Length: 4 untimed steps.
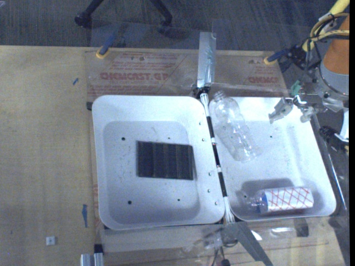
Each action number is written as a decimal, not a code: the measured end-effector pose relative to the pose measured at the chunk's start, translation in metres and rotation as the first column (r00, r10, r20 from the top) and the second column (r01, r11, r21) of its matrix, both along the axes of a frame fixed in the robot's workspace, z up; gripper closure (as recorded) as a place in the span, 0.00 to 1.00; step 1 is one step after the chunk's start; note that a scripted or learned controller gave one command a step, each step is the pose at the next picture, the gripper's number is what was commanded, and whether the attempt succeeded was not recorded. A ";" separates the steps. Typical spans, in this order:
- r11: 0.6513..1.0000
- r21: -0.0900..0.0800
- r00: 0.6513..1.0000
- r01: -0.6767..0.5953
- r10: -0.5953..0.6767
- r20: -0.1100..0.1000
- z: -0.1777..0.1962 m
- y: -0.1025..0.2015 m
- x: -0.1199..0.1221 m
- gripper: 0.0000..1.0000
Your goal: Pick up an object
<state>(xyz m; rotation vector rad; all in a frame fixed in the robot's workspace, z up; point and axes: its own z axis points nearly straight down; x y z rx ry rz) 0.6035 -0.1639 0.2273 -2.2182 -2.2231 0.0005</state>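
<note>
We see the gripper [292, 110] released at 2 o'clock, arm cut off; clear bottle [233, 129] faint against right bin [324, 195].

Faint red lettering, unreadable, on the clear sheet [138, 73] behind the bins.

a wooden bench [44, 148] fills most of the view, pale tan and scuffed, with small blue marks [84, 215] near its left part. along its far edge lies a clear sheet with red lettering [135, 75], held by a yellow-tipped clamp [104, 50] at its left corner. beyond the far edge is dark grey carpet [249, 10], where the black legs of a chair base [125, 4] spread. light glares off the sheet.
</note>
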 end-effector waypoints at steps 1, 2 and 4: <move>0.996 0.000 0.996 0.095 -0.095 -0.001 -0.043 0.082 -0.019 0.00; 1.000 -0.001 1.000 -0.019 0.019 0.010 -0.109 0.052 0.010 0.00; 0.978 -0.003 0.978 -0.206 0.206 0.007 -0.105 0.036 -0.033 0.00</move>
